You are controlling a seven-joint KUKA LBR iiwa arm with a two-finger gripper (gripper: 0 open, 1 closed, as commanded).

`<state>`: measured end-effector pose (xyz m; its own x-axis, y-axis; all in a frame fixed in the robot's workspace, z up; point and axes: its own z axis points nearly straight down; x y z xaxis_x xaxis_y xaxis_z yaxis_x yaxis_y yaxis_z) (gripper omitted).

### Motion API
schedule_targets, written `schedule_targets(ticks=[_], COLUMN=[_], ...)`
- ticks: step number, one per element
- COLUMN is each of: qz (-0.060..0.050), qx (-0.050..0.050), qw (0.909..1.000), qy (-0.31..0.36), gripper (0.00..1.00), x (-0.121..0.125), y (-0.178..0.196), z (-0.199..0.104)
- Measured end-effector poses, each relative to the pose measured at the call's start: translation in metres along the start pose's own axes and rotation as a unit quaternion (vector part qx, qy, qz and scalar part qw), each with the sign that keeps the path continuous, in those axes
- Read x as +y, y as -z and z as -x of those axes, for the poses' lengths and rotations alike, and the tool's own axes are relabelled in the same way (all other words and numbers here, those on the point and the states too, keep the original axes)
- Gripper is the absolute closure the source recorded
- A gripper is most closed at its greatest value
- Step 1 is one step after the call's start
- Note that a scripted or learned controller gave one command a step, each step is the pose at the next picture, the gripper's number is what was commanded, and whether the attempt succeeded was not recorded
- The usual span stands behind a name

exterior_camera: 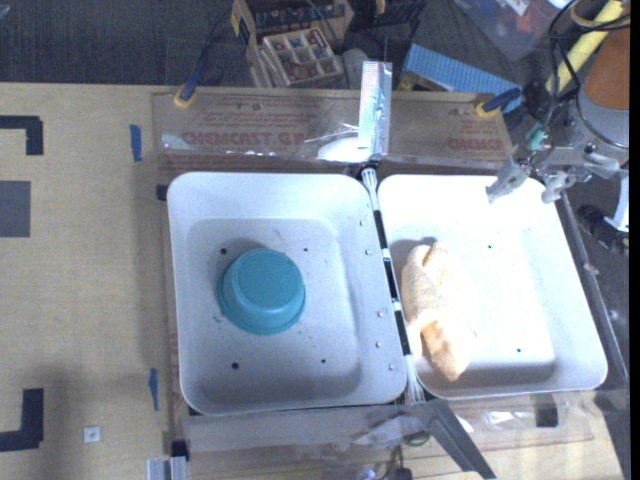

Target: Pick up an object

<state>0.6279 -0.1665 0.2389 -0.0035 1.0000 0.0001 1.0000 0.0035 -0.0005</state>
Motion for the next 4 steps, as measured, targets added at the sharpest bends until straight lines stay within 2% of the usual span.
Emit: schedule_targets(ticks=[1, 2, 3, 4], qz=[0.0, 0.003, 0.004, 0.004], qx=[0.0, -0.002, -0.001, -0.001], qw=[1.0, 0.9959, 0.9925, 0.9652], qy=[0.004, 0.09, 0.122, 0.262], gripper=[0.0, 0.0, 0.0, 0.0], x=[0.024, 0.04, 0.001, -0.01], y=[-0.088, -0.09, -0.15, -0.15], z=[-0.057, 0.016, -0.055, -0.067])
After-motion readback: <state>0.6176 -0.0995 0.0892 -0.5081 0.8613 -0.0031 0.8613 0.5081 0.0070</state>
